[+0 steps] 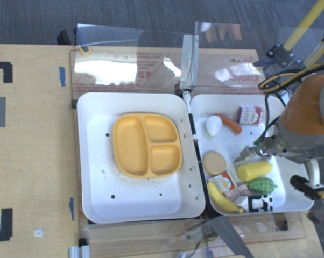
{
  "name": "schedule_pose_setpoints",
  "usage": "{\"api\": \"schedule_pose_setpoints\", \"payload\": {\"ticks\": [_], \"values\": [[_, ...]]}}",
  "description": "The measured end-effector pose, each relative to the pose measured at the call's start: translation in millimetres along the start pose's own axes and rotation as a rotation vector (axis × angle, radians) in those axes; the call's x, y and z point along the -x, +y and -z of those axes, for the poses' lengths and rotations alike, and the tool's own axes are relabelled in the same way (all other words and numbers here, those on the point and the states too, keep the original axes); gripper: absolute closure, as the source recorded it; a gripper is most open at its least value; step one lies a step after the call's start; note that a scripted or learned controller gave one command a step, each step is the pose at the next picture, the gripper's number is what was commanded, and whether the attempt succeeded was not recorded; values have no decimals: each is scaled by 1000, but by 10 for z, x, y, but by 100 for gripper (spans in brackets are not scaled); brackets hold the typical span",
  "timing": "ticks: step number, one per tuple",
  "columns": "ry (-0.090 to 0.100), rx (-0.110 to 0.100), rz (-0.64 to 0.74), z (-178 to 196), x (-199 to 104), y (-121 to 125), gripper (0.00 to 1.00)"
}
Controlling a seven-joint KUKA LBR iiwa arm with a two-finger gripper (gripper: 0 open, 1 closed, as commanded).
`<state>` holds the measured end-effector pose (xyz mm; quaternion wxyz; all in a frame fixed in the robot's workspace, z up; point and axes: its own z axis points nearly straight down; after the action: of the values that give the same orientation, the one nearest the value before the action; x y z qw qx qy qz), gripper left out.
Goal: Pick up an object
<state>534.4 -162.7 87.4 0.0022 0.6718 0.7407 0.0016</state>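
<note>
Gripper [247, 153] hangs low in the right bin [275, 102], just above-left of the yellow corn cob [254, 170], apparently lining up a grasp; jaw state cannot be told. Nothing seen held.

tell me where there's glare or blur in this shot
Camera view: bright glare on the clear panels behind both bins; the yellow plate and left bin are evenly lit and sharp; the arm at right looks slightly soft.

- Two white bins [92, 160]
- One yellow divided plate [147, 144]
- One egg [213, 126]
- One carrot [230, 123]
- One banana [222, 198]
- One corn cob [254, 170]
- Two small packets [250, 115]
</note>
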Motion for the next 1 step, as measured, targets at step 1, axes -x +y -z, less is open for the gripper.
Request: {"api": "schedule_pose_setpoints", "payload": {"ticks": [1], "values": [[-9,22,-101,92,-668,-409,0]]}}
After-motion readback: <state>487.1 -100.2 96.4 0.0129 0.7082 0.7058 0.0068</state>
